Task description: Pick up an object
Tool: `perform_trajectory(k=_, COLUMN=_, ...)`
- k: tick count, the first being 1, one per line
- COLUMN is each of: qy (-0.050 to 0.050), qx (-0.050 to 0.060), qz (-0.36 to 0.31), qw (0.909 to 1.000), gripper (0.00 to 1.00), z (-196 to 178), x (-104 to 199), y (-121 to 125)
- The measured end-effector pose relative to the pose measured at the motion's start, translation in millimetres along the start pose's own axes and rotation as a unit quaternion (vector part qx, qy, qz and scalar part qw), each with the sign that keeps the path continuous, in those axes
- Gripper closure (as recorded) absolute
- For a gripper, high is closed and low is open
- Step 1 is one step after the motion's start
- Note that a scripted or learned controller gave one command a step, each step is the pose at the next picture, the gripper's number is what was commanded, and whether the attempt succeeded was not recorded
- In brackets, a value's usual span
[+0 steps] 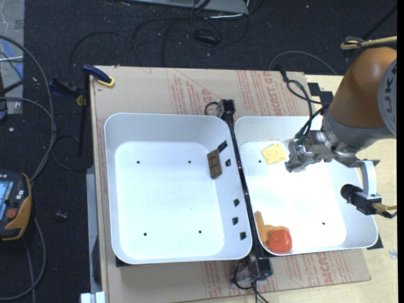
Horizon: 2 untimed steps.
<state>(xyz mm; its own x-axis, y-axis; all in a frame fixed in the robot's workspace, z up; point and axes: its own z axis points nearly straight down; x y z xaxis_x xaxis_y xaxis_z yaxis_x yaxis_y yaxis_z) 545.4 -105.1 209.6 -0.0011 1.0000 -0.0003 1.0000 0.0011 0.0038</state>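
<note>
**Operator:** Logged the bench first. Two white bins sat side by side on a cardboard sheet (189, 84). The left bin (126, 169) held one brown block (215, 165), leaning against its right wall near the divider. The right bin (328, 232) held three items: a yellow wedge (274, 153) in the upper left part, and a red ball (279, 240) touching an orange stick (259, 223) in the lower left corner.

**Observer:** Anything obstructing the arm?

**Operator:** I saw nothing lying between the gripper (297, 160) and the yellow wedge. Black cables (303, 87) trailed over the cardboard behind the right bin, apart from the bin's contents.

**Observer:** Position of the wedge against the gripper?

**Operator:** The wedge lay flat on the bin floor just beside the gripper, on its left. I could not tell whether they touched. The red ball and the stick were well apart from it, nearer the front wall.

**Observer:** Gripper state?

**Operator:** I could not tell whether it was released or clenched; the tip was dark and too small to resolve. I saw nothing in its grasp.
</note>
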Motion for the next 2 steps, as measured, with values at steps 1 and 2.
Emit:
perform_trajectory(k=1, qy=0.000, qx=0.000, qz=0.000, qw=1.0000, gripper=1.00, z=-52.3, x=0.0, y=0.9)
perform_trajectory(k=2, qy=0.000, qx=0.002, qz=0.000, qw=1.0000, gripper=1.00, z=-41.4, x=39.8, y=14.8)
